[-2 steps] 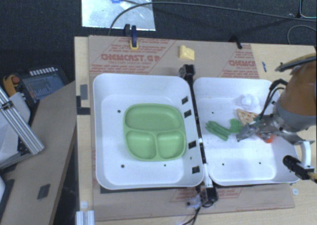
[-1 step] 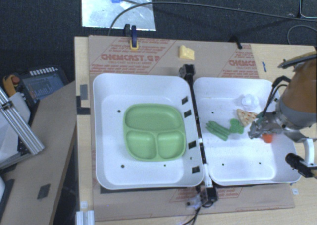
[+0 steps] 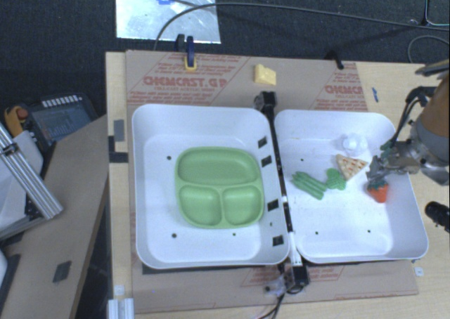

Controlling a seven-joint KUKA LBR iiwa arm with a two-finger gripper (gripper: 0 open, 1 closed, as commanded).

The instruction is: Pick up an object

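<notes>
The right bin [image 3: 351,244] holds several small toys. A green pod-like piece [image 3: 309,185] lies near its middle, and a second green piece [image 3: 336,178] sits next to it. A tan triangular wedge [image 3: 351,165] and a white lump [image 3: 354,145] lie further back. A small red-orange toy with a green top [image 3: 379,192] rests near the bin's right wall. My gripper [image 3: 378,176] reaches in from the right and sits directly above this red-orange toy, very close to or touching its top.
The left bin [image 3: 151,237] carries a green divided plate [image 3: 218,186]. A yellow block [image 3: 265,74] lies on the cardboard behind the bins. A black divider with clips [image 3: 275,170] runs between the bins. Cables cross the dark floor behind.
</notes>
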